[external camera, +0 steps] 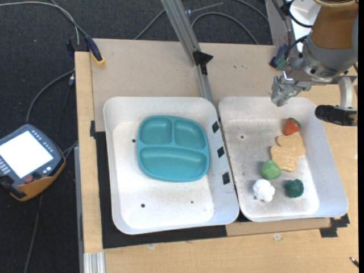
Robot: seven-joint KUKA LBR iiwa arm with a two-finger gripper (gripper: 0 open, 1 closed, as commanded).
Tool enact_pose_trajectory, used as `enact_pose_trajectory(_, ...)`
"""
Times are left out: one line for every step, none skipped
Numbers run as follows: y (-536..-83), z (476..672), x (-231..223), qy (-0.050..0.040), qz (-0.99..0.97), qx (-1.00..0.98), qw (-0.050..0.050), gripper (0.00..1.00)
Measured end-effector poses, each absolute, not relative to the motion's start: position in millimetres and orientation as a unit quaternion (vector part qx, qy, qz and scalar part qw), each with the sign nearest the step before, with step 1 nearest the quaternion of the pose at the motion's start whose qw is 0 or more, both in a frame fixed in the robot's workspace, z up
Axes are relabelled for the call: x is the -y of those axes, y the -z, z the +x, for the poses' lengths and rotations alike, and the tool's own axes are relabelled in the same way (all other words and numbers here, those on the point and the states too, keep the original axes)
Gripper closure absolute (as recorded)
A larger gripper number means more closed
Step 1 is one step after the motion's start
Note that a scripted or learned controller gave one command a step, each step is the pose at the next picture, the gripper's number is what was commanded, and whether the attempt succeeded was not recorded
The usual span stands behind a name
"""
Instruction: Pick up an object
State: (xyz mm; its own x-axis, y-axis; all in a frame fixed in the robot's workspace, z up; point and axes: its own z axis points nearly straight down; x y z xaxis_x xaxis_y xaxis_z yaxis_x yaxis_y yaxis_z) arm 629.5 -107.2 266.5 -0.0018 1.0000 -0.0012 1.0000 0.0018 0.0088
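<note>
overhead, the tool (282, 97) hangs above the far rim of the right bin (250, 152); how far it is open i cannot tell, and nothing shows in its grip. below lie a red piece (292, 126), tan toast (288, 151), green ball (271, 169), dark green piece (294, 187) and white piece (263, 190). a teal tray (172, 148) sits in the left bin (125, 209).

The arm (335, 21) is cut off by the top and right edges, its fingers (280, 97) too small to read.
</note>
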Motion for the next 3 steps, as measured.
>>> enact_pose_trajectory(-266, 603.7, 56, -0.0002, 0.705, -0.709, -0.002, 1.00)
enact_pose_trajectory(-249, 579.3, 8, 0.0008, 0.705, -0.709, -0.002, 1.00)
enact_pose_trajectory(-236, 555.6, -47, 0.0006, 0.705, -0.709, -0.003, 1.00)
